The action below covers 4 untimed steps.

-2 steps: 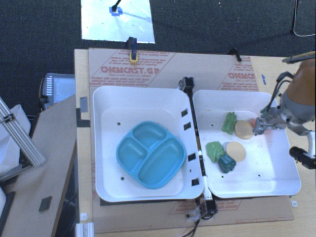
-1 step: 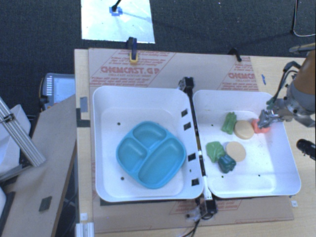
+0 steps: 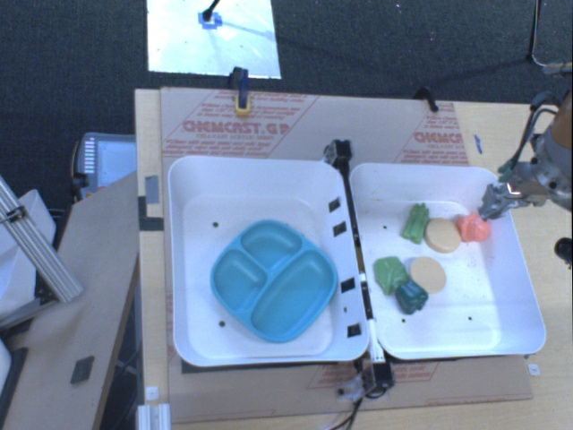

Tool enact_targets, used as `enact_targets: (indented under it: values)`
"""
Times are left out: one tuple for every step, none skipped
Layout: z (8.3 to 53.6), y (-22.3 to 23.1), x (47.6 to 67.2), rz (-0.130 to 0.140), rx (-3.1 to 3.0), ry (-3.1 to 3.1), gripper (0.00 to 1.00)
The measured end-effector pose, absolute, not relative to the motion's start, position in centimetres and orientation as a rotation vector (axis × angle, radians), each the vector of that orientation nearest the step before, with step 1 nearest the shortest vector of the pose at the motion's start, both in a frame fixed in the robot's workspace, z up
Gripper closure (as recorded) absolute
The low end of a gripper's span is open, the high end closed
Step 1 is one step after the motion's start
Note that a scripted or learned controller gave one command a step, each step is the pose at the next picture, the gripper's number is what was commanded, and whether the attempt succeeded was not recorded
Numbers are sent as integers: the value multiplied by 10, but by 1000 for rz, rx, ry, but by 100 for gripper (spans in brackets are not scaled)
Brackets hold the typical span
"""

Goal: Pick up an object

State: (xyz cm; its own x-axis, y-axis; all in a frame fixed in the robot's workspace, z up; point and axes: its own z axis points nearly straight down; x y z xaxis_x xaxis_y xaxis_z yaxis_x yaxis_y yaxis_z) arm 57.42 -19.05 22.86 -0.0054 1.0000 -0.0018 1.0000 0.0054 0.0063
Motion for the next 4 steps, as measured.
enact_targets:
  values:
    - [232, -130, 564, 3, 2211, 2231, 100]
    - [239, -77, 568, 5, 2210, 2231, 100]
    - [228, -28, 558, 3, 2211, 2232, 100]
    - [219, 30, 550, 3, 2211, 2233, 100]
